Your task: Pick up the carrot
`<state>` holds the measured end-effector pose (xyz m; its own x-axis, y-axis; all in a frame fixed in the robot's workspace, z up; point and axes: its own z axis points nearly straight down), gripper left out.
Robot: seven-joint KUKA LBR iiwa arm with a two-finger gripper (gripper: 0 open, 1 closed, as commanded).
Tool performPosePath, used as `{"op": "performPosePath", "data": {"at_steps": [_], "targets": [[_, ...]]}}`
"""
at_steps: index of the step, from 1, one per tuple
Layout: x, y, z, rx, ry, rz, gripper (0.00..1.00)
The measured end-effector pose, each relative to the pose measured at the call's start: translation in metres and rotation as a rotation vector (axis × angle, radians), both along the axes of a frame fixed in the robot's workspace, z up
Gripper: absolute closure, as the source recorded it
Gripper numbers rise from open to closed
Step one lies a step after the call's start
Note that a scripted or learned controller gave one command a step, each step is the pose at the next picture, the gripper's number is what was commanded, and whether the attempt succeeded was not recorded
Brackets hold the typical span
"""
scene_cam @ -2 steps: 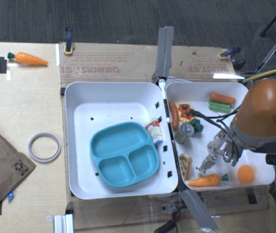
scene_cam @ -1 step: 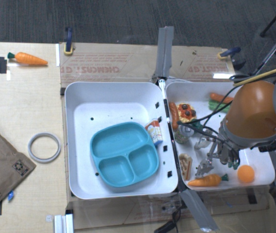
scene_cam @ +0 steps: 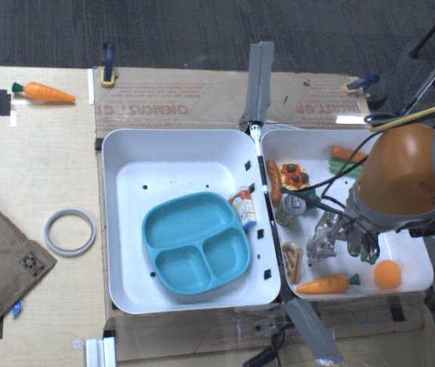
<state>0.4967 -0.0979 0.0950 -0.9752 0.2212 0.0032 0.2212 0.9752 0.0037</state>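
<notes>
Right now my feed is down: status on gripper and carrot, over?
Gripper low in right bin, nothing seen held. Carrot lies just below it at the front wall. Orange ball right of carrot.

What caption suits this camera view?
Gripper hovers over the right bin, above the carrot.

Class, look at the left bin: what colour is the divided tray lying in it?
Light blue. The tray shows plainly in the camera view, with three compartments.
</notes>
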Motion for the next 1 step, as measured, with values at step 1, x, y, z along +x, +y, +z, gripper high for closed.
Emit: {"op": "performPosePath", "data": {"at_steps": [1], "targets": [[-0.0086,-0.0010,-0.0066,-0.002,0.002,-0.169,1.00]]}}
